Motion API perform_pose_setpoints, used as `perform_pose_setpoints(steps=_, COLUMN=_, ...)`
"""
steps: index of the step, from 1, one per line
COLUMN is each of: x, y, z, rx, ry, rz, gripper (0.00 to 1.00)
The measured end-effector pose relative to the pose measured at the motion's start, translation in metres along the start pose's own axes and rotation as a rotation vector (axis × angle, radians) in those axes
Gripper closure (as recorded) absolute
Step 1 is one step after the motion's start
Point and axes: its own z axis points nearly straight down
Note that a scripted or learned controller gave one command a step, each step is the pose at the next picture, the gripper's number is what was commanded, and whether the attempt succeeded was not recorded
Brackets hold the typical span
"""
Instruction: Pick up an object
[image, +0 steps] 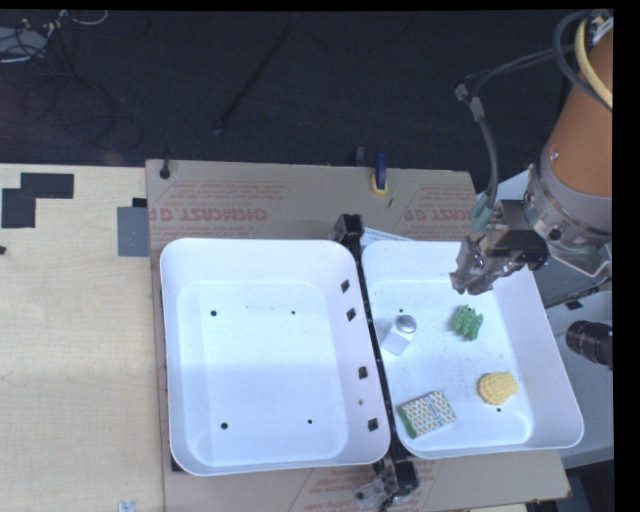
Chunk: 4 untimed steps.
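Nearest the camera in the right bin (560, 425) lie a patterned green-and-white packet (427, 412) by the front wall and a yellow knobbly piece (497, 387) to its right. Further back sit a small silver-topped cylinder (398, 333), its shape hard to make out, and a green bumpy object (466, 321). Beyond it, the gripper (470, 278) hangs over the bin's far part; I cannot tell how it is set, and nothing shows in it. The left bin (180, 350) sits alongside.

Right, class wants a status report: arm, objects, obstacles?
Gripper above right bin, holding nothing. Small green knobbly object just below it. Path clear.
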Motion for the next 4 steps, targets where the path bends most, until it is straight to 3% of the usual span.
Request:
perform_pose_setpoints(steps=1, x=0.001, y=0.027, z=0.155, rx=0.03, ry=-0.003, rz=0.006, gripper=1.0)
perform_pose_setpoints(steps=2, x=-0.057, y=-0.005, z=0.156, rx=0.017, ry=-0.002, rz=0.013, gripper=1.0)
perform_pose_setpoints(steps=3, x=-0.043, y=0.0, z=0.0, rx=-0.006, ry=-0.002, rz=0.004, gripper=1.0)
perform_pose_setpoints(steps=4, x=0.037, y=-0.002, z=0.074, rx=0.021, ry=-0.001, rz=-0.002, gripper=1.0)
